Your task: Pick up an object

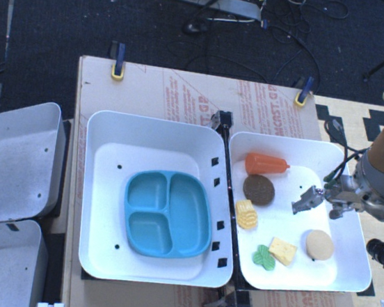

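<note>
The end effector (310, 198) hung open over the right bin (353, 265), holding nothing. Near it, at the lower right of the frame, lay a round tan bun (319, 245). Red writing on the desk (165, 93) was too faint to read.

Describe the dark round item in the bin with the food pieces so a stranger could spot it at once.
Look in the right bin, the one next to the arm. Near its divider side, just below the orange carrot and above the yellow corn piece, lies the brown cookie. It is the bin's only dark, flat disc.
</note>
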Available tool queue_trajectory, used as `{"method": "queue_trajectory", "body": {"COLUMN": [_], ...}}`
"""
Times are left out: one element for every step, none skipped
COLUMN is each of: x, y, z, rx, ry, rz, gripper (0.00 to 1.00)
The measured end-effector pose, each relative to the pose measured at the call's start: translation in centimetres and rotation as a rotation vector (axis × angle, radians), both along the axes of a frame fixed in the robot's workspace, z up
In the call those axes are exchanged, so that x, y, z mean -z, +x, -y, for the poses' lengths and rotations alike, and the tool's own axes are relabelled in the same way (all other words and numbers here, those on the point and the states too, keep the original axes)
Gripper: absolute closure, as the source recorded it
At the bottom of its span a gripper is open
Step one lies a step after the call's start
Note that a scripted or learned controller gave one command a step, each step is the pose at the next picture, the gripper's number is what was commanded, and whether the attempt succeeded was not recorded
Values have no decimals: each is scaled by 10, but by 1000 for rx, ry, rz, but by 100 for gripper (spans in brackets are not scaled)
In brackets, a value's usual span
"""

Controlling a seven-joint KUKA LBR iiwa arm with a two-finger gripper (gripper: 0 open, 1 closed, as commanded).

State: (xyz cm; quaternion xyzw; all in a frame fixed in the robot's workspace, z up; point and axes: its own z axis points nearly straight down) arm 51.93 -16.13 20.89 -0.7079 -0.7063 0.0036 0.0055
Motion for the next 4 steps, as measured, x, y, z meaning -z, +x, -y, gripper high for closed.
{"method": "queue_trajectory", "body": {"x": [-6, 38, 87, 119], "y": [3, -1, 1, 1], "z": [0, -4, -13, -14], "rx": [-3, -1, -1, -1], "ry": [-3, -2, -1, -2], "rz": [13, 9, 8, 9], "gripper": [0, 0, 0, 0]}}
